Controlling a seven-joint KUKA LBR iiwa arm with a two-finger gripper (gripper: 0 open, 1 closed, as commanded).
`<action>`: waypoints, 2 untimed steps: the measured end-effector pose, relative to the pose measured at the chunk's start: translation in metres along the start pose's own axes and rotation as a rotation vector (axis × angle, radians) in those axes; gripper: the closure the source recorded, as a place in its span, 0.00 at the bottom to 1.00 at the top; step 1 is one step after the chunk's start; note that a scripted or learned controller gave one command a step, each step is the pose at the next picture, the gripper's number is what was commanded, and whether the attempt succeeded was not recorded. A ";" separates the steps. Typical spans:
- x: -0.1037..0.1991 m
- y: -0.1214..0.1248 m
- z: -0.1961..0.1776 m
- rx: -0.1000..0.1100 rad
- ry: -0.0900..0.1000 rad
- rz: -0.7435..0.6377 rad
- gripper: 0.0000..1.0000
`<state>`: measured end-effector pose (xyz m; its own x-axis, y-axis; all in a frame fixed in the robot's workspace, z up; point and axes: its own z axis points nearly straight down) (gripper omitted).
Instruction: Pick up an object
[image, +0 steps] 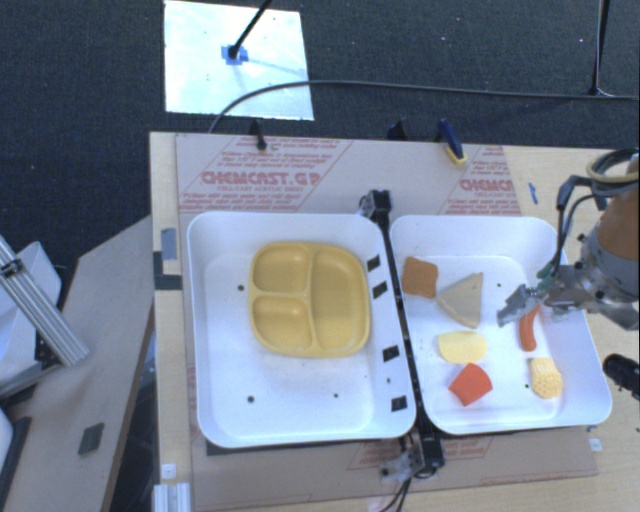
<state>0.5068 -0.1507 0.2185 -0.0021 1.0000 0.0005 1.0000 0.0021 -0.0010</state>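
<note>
1. We saw two white bins side by side on the tabletop (300, 170): the left bin (215, 330) and the right bin (575, 385).
2. The left bin held a yellow divided plate (308, 298), lying flat near its middle.
3. The right bin held six food toys. A brown slice (420, 277) lay at the upper left, and a pale wedge (464, 299) was just beside it on the right.
4. Below them lay a yellow piece (462, 347), and an orange-red block (470, 384) was near the front wall.
5. A small corn cob (545, 377) lay at the lower right, and a thin orange-red sausage (528, 328) stood above it, almost vertical in the view.
6. The arm (612, 240) reached in over the right wall of this bin.
7. The gripper (520, 303) was low, just at the top end of the sausage.
8. The jaws looked slightly apart, but the view was blurred there, so we could not tell their state, or whether they touched the sausage.
</note>
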 end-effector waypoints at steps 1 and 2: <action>-0.003 0.010 0.053 0.001 0.000 0.000 0.00; 0.004 0.013 0.113 0.001 0.001 0.000 0.00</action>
<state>0.5198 -0.1461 0.1050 -0.0016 1.0000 0.0014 1.0000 0.0016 -0.0023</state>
